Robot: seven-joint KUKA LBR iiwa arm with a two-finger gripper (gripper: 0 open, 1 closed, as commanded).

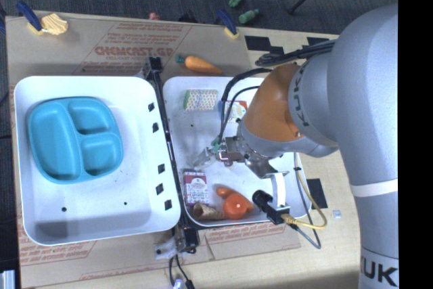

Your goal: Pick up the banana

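My gripper (206, 158) hangs low over the middle of the right bin (177, 120), with the arm reaching in from the right. At the bin's front edge lies a tan-brown curved piece (207, 212); I cannot tell whether it is the banana. It sits beside an orange-red round fruit (235, 205) and a smaller orange piece (222, 191). A red box (195, 186) lies just in front of and below the gripper. The arm hides the right part of the bin.
A green-and-white packet (200, 99) and a red-and-white item (237, 109) lie at the back of the right bin. The left bin (101, 210) holds a blue compartment tray (73, 137). A carrot (200, 64) lies on the cardboard behind the bins.
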